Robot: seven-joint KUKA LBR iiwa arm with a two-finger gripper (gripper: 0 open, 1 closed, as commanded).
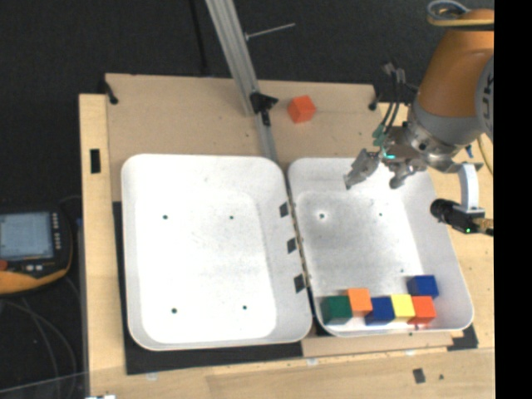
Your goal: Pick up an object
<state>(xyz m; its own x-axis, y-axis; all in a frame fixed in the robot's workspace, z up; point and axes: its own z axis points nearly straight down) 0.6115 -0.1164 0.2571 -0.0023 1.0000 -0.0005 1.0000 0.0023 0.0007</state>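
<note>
Several small cubes lie along the near edge of the right bin (pixel 432 214): a green cube (pixel 336 308), an orange cube (pixel 360 299), a blue cube (pixel 381 309), a yellow cube (pixel 403 306), a second orange cube (pixel 423 307) and a dark blue cube (pixel 423 286). My gripper (pixel 380 171) hangs over the far part of the right bin, open, with nothing between its fingers. It is well away from the cubes.
The left bin (pixel 208 248) sits beside the right one. An orange cube (pixel 302 109) rests on the bench behind the bins. A slanted metal rail (pixel 237 48) rises from between the bins. A handheld pendant (pixel 29 243) lies at the far left.
</note>
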